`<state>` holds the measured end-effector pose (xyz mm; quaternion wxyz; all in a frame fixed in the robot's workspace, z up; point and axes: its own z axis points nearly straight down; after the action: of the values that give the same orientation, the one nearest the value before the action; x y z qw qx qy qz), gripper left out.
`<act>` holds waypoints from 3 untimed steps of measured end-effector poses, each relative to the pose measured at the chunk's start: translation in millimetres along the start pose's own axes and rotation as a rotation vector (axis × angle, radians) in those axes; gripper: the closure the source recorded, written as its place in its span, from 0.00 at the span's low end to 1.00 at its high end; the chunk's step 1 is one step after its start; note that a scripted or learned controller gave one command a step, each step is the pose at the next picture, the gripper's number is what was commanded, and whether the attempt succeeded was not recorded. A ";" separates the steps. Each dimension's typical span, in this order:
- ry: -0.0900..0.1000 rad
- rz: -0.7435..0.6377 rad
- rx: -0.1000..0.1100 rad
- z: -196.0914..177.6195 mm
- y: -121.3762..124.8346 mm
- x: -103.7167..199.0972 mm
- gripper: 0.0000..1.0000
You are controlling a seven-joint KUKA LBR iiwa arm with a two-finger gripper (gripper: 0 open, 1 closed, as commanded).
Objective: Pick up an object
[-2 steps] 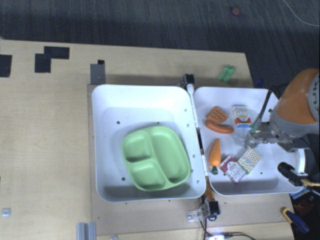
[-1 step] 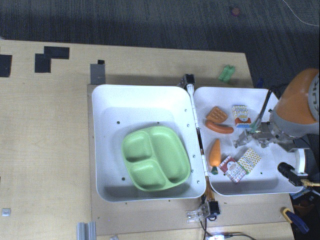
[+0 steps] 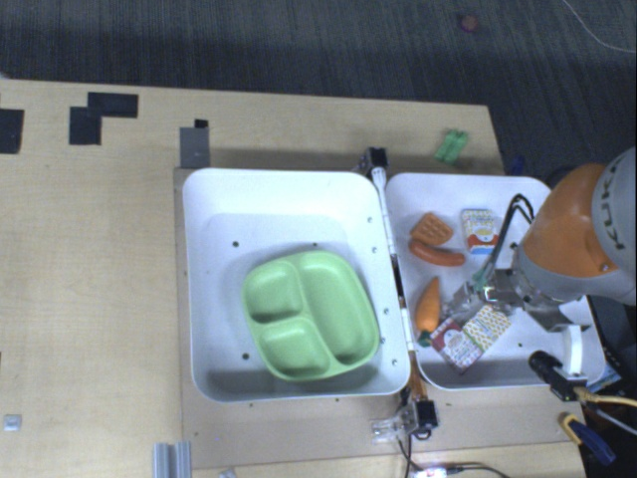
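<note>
**Inspector:** Where is the gripper (image 3: 476, 302)?

**Assistant:** Low in the right bin (image 3: 518, 366), above a patterned packet (image 3: 474, 335) beside the carrot (image 3: 428, 307). Whether it is parted or closed, I cannot tell.

**Inspector:** Other contents?

**Assistant:** A sausage (image 3: 438, 256), a waffle piece (image 3: 432, 229) and a small carton (image 3: 480, 229) lie further back. The left bin (image 3: 229, 207) carries a green divided plate (image 3: 311, 314).

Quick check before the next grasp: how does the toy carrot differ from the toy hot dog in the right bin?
The carrot is plain orange and tapered, with a green tip at its lower end; the hot dog is darker reddish and evenly rounded. The carrot lies nearly upright in the view, close to the bin's left wall; the hot dog lies crosswise, farther back. The carrot sits beside the packets near the claw; the hot dog lies apart from it. Both are small, elongated toy foods in the right bin.
</note>
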<state>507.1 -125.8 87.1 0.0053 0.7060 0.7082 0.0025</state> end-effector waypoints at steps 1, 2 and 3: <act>-0.002 -0.001 -0.007 -11.4 2.2 -0.2 1.00; -0.001 -0.001 -0.006 -11.2 2.0 0.0 0.00; -0.001 -0.003 -0.009 -21.7 3.5 0.7 1.00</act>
<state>510.4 -125.1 108.7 0.0091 0.7049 0.7092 0.0053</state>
